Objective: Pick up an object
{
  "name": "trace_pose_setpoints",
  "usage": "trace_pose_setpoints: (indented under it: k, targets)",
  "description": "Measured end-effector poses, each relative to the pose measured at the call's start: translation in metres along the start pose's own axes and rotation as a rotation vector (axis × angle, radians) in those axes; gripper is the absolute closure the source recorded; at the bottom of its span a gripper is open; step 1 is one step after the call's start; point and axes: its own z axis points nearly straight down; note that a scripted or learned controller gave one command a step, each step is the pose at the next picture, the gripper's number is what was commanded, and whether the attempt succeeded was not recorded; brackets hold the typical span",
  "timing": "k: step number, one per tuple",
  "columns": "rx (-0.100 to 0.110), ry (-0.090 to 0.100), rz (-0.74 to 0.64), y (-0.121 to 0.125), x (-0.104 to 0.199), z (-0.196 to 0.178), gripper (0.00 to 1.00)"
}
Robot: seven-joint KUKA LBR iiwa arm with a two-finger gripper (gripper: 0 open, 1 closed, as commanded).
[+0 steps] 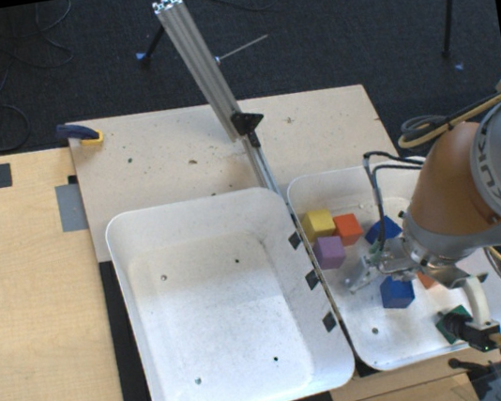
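Observation:
The right bin [384,360] holds several small blocks. A yellow block [319,223], an orange block [347,227] and a purple block [330,250] sit close together near its left wall. One blue block [381,230] lies by the arm's wrist, and a second blue block [397,293] lies just below and to the right of the gripper. My gripper [369,272] is low in the middle of the right bin, between the purple block and the lower blue block. I see nothing held in it.
The left bin [137,261] stands beside the right one, with black clips [311,278] along the shared wall. A slanted metal rail [208,69] rises behind the bins. A green piece [458,322] lies at the right bin's lower right, and cables [420,130] hang off the arm.

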Motion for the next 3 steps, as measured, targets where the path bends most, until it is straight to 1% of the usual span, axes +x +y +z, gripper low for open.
trace_pose_setpoints:
  k: [1,2,3]
  targets:
    - [-0.005,0.0,0.007,0.002,-0.001,-0.01,1.0]
    - [0.026,0.01,-0.005,0.005,-0.001,-0.052,1.0]
    - [0.025,0.009,-0.005,0.015,-0.007,-0.099,1.0]
